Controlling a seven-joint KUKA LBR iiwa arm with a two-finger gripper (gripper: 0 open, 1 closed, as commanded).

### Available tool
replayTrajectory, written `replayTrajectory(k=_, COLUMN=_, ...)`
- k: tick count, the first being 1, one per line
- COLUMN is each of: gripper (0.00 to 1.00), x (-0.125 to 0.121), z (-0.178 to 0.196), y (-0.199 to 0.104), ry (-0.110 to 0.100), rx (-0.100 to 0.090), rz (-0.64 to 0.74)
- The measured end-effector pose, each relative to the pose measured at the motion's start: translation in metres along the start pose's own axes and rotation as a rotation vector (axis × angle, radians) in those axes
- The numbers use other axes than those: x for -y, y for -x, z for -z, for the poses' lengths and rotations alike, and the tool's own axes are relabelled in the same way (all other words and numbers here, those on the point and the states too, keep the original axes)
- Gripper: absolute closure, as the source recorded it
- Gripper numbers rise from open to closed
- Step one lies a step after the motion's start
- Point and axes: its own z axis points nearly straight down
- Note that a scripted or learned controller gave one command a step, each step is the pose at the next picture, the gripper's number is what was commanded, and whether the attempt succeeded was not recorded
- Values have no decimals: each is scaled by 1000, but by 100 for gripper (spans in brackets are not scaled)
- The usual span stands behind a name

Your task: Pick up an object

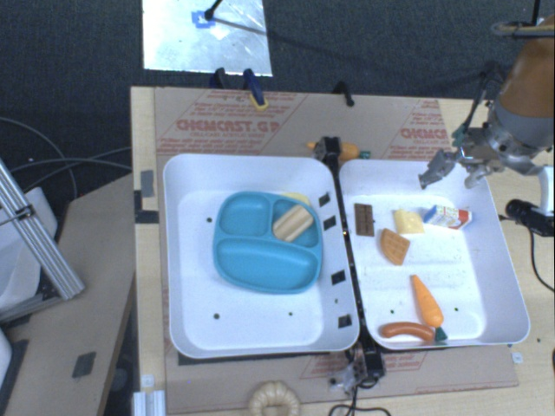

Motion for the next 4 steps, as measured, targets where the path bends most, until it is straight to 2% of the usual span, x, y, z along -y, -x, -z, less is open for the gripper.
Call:
replayTrajectory(k=1, gripper=0, x=-4, z=-48, y=-9, ry=-2, rx=-1, rz=3)
replayTrajectory(k=2, gripper=0, x=2, z=-94, y=-4, ry=-3, rx=0, rz=-2)
replayTrajectory(k=3, gripper=0, x=-5, z=-108, y=-2, ry=23, rx=7, rz=-2)
replayTrajectory(k=4, gripper=100, x=-6, z=-98, y=-2, ry=26, rx=9, rz=-2)
